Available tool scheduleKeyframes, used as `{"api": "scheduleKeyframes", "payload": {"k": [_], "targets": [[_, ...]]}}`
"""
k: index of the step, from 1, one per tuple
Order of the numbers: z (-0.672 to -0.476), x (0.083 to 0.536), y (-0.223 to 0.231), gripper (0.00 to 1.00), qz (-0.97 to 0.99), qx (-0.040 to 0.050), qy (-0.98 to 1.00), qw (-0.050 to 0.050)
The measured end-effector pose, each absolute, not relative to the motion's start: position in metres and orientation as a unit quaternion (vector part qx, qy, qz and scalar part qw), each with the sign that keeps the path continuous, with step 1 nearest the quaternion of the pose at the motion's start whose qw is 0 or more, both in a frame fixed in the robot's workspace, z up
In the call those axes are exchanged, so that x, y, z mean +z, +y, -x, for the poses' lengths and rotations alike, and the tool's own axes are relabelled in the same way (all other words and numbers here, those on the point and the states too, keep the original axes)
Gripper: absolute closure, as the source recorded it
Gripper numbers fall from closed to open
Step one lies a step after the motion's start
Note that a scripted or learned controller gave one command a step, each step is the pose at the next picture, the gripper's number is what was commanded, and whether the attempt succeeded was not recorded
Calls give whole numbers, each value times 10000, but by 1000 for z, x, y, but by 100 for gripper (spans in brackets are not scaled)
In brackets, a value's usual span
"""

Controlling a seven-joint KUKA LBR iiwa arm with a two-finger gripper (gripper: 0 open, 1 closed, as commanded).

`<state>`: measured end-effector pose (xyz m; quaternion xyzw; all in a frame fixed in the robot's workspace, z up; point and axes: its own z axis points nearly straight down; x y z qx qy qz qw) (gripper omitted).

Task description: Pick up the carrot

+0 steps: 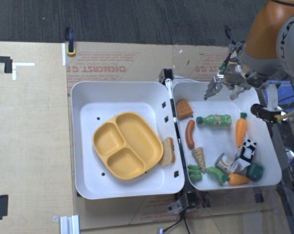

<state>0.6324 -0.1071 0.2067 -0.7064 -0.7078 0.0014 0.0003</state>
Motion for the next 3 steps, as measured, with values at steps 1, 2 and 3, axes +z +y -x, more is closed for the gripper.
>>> {"api": "scheduleKeyframes", "payload": {"k": [1, 2, 3], "targets": [[-603, 208, -190, 0, 6341, 10, -7732, -10], [-595, 92, -217, 0, 6130, -23, -7900, 31], [-596, 102, -220, 100, 6155, -17, -7881, -5]]}}
